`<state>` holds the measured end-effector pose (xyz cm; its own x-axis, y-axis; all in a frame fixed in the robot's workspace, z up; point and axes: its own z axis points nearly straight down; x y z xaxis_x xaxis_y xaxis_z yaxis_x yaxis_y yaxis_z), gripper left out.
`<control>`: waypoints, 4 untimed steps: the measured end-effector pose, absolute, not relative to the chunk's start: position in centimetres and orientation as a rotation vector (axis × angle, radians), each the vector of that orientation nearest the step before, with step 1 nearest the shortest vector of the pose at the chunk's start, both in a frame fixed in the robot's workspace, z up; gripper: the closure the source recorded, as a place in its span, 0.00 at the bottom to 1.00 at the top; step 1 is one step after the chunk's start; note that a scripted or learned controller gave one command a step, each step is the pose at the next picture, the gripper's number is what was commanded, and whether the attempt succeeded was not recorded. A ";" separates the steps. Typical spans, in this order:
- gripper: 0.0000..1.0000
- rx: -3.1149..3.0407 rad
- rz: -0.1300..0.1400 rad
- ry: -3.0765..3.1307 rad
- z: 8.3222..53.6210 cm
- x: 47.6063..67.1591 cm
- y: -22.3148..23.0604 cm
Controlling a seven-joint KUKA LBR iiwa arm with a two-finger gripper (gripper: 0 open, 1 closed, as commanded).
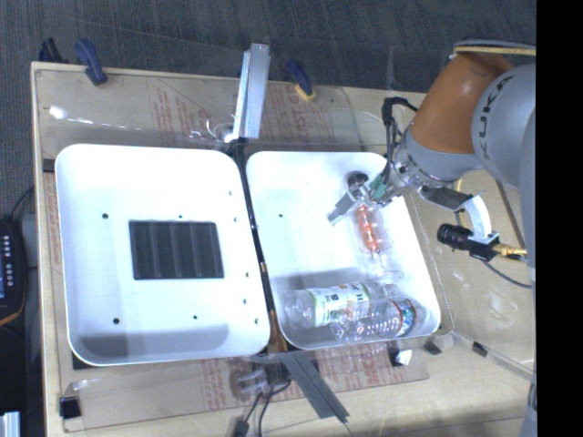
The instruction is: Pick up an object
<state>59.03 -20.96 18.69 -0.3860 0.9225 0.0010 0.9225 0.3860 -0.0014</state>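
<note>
Dark grey carpeted floor (pixel 228 12) lies beyond the far edge of the pale wooden table (pixel 474 371). Blue clamps (pixel 89 60) grip that far edge, well apart from the jaws, under even light.

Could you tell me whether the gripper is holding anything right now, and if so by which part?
It cannot be told: the gripper sits right at the upper end of a clear tube with orange contents, but any hold is unclear.

Gripper (pixel 357 198) above bottles (pixel 355 309) in right bin (pixel 301 185)
</note>
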 end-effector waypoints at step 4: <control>0.00 -2.017 -0.001 -2.410 17.6 64.2 -21.1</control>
